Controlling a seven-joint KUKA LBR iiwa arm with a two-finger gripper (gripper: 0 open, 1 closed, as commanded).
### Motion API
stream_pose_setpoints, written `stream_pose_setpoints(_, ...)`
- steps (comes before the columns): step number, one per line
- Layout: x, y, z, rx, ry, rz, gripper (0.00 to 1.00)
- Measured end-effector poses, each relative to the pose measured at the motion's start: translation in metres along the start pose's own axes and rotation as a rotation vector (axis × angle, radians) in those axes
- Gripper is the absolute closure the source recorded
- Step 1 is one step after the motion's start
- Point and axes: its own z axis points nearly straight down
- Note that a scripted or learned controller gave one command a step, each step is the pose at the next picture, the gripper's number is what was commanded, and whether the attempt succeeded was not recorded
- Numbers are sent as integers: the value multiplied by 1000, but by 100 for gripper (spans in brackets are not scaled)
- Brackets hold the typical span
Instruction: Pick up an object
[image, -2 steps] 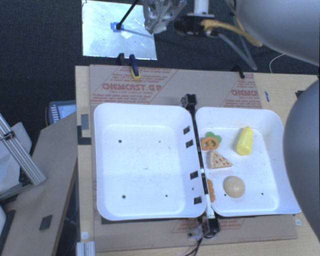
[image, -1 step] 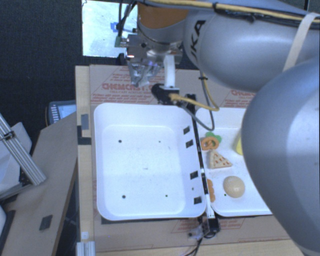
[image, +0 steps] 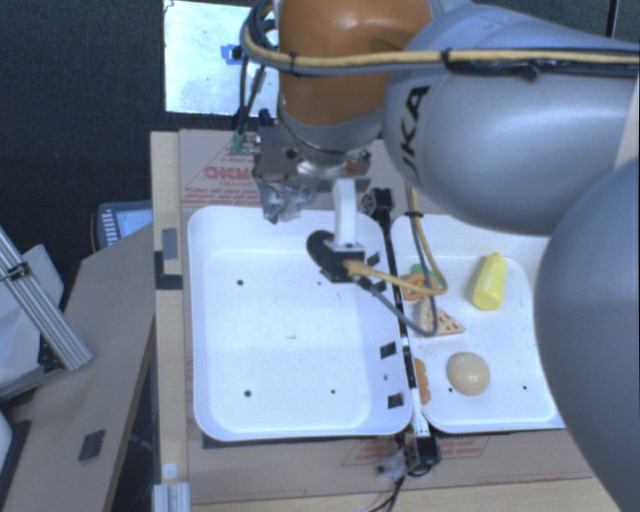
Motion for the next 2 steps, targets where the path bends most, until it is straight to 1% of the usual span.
stream_pose_setpoints(1, -5, -50, -210, -22, 9, -1, 100)
stream_pose_setpoints(2, -84, -109, -199, -6, 1, 9, 100)
